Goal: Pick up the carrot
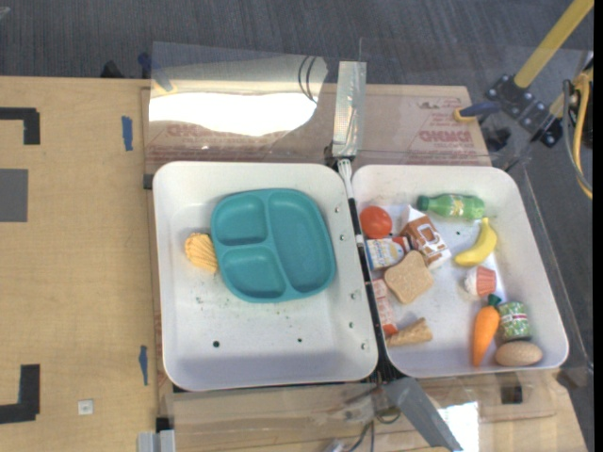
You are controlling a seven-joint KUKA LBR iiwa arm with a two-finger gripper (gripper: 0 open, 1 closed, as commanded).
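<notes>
The orange carrot (484,334) with a green top lies in the right bin (537,243), near its front right corner. Its tip points toward the front edge. A small green can (514,320) touches it on the right, and a tan egg-shaped item (518,353) lies just in front of the can.
The right bin also holds a banana (480,245), a green bottle (452,205), a tomato (376,220), a bread slice (409,279), small cartons (426,238) and a cone (411,331). The left bin (179,328) holds a teal divided plate (273,245) and a yellow shell-shaped item (200,250).
</notes>
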